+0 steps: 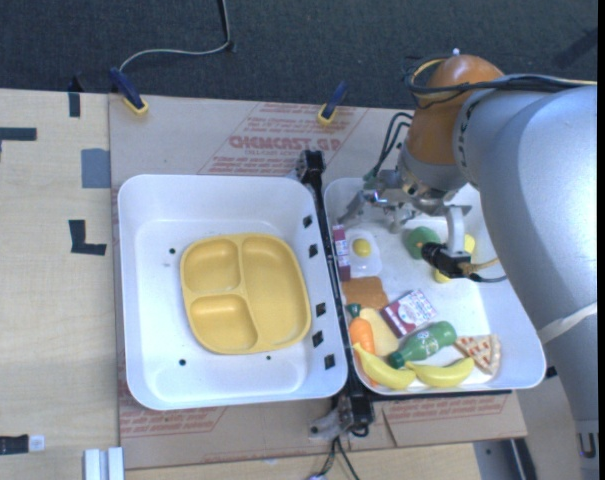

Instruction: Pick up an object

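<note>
Divided tray [246, 293] is sitting mid left bin [142, 268]. In right bin [512, 353], bananas [422, 373], bottle [423, 342] and pizza slice [480, 351] are lying along near edge; egg [361, 249] is lying by left wall.

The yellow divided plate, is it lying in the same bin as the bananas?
No, the yellow plate lies in the left bin, the bananas in the right one.

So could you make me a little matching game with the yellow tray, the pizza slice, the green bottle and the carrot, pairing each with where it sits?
Things:
1. yellow tray
2. pizza slice
3. green bottle
4. carrot

Places:
A. right bin, near right corner
B. left bin, middle
C. right bin, against the left wall
D. right bin, above the bananas

Pairs: 1-B, 2-A, 3-D, 4-C
</note>
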You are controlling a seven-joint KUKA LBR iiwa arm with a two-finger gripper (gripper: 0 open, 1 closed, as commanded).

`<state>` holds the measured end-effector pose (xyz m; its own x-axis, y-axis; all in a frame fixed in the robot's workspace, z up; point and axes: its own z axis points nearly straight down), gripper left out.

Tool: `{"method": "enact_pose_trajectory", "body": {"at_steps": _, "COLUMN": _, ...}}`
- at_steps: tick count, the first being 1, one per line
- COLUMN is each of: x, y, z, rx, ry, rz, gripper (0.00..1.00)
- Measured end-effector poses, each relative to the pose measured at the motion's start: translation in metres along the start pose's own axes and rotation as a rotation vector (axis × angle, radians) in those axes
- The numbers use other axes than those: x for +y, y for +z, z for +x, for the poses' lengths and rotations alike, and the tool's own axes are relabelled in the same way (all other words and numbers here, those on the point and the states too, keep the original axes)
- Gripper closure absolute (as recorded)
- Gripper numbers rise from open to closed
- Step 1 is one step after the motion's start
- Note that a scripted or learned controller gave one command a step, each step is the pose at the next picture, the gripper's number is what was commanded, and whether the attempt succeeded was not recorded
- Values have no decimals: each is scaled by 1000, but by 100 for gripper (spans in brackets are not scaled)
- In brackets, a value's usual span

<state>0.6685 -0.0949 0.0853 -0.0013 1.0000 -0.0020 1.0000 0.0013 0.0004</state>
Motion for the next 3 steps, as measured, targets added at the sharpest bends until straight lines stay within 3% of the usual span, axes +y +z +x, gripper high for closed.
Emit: {"method": "enact_pose_trajectory", "body": {"at_steps": 3, "x": 0, "y": 0, "z": 1, "rx": -2, "ry": 0, "rz": 0, "gripper": 0}}
